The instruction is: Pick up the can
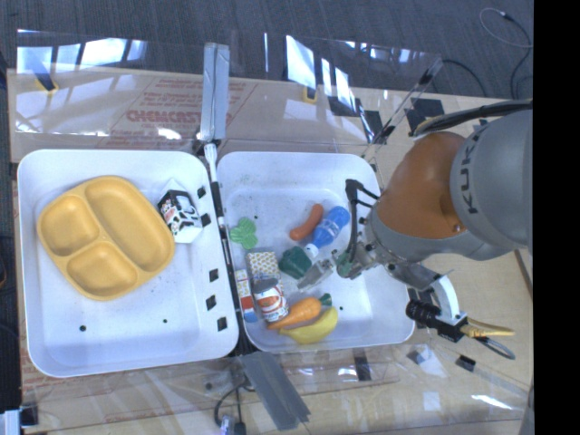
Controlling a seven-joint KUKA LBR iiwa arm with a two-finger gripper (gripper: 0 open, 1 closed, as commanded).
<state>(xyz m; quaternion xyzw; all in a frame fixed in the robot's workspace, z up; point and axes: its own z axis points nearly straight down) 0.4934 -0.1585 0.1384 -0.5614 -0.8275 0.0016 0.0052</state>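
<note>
Camera view, can (269,300) lying low in right bin (362,166), well left of jaws (347,263), jaw state unclear

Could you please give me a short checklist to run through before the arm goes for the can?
1. Can in the right bin: ok.
2. Can free to lift: not ok, carrot and banana crowd it.
3. Gripper above the can: not ok, it sits to the can's right, near the blue bottle.
4. Finger opening: cannot tell.
5. Can upright: cannot tell.
</note>
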